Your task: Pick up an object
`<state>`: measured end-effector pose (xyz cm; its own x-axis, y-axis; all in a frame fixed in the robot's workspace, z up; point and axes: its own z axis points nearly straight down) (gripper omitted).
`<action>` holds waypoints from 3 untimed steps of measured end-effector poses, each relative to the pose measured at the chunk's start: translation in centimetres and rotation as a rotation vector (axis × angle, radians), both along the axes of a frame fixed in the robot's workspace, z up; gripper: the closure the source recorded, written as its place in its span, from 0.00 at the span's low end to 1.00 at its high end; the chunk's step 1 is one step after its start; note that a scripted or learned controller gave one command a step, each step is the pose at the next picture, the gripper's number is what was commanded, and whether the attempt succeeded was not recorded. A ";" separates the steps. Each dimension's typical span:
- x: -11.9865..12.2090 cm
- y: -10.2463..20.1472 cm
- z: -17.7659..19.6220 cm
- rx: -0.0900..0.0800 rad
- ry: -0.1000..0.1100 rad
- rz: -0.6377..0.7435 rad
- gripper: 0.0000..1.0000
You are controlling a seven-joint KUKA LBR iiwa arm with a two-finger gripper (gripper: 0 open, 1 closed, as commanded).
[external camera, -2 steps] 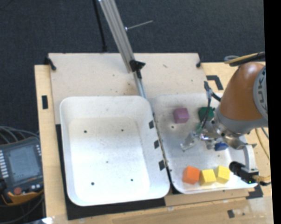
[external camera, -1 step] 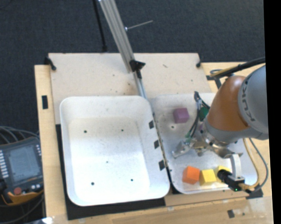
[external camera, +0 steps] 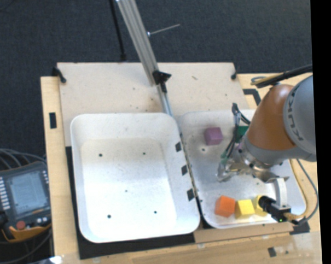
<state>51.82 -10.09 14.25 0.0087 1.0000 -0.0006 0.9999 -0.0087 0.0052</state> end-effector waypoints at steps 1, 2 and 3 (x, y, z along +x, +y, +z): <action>1.2 -0.2 5.1 -0.001 -0.001 0.011 1.00; 1.4 -0.4 10.4 -0.001 -0.003 0.012 1.00; 2.9 4.6 11.3 0.002 0.002 0.017 1.00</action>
